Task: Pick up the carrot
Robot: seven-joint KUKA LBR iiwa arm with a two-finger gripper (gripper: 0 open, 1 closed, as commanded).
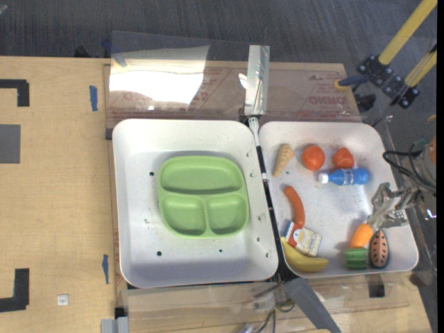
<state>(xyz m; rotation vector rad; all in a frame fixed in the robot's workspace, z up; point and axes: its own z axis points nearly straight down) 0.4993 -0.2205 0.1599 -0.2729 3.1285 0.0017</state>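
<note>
Lying in the right bin, by label:
Carrot: short orange carrot with a green top (360,236), near the front right corner of the shallow white right bin (333,132).
Gripper: metal two-finger gripper (386,210) just above the carrot's right side; whether it is parted or closed, I cannot tell.
Neighbours: brown speckled oval (379,248) beside the carrot; yellow banana (304,259) towards the front left.
Left bin: green three-compartment plastic tray (203,195).
</note>
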